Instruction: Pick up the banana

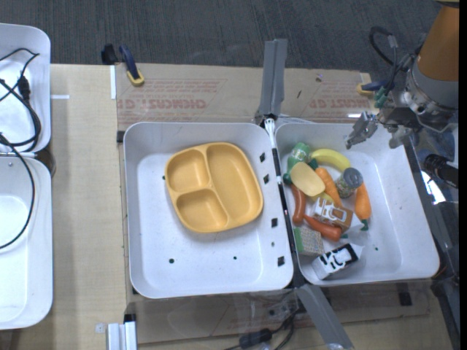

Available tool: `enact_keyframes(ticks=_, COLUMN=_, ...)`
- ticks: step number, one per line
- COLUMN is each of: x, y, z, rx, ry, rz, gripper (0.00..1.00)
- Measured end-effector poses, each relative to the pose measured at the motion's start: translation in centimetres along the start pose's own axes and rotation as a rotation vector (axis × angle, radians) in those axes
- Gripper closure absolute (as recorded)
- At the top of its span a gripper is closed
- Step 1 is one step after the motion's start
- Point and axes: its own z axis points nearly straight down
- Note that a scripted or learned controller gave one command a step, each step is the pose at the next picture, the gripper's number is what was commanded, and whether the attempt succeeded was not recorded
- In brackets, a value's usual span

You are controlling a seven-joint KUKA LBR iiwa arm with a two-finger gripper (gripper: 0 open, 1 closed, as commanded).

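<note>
Table [80, 195]: pale wooden top carrying two shallow white bins side by side, a sheet of brown printed cardboard under them.
Left bin [146, 268]: white shallow plastic bin holding a yellow-orange plastic plate with three compartments [214, 187], lying flat near its middle.
Right bin [401, 232]: white shallow plastic bin with a cluster of toy foods in its left half.
Arm [444, 49]: grey with an orange band, reaching in at the upper right, above the bin's far right corner.
Fingers [379, 131]: two grey metal prongs spread apart, nothing between them, hanging over the right bin's back rim.
Banana [330, 158]: curved yellow plastic banana at the top of the cluster, left of and below the fingers, well apart from them.
Neighbours: a green toy piece [300, 152] just left of the banana, a small grey-lidded jar [349, 180] just below its right end.
</note>
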Motion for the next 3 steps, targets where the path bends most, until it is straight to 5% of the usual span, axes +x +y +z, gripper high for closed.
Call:
enact_keyframes(ticks=1, x=-0.4, y=3.1, z=18.7, rx=-0.002, ry=-0.001, rz=0.031, gripper=0.0)
enact_keyframes(ticks=2, x=-2.8, y=6.6, z=18.6, rx=-0.001, ry=0.0, rz=0.003, gripper=0.0)
enact_keyframes(ticks=3, x=-2.9, y=6.5, z=17.8, rx=0.004, ry=0.0, rz=0.003, gripper=1.0)
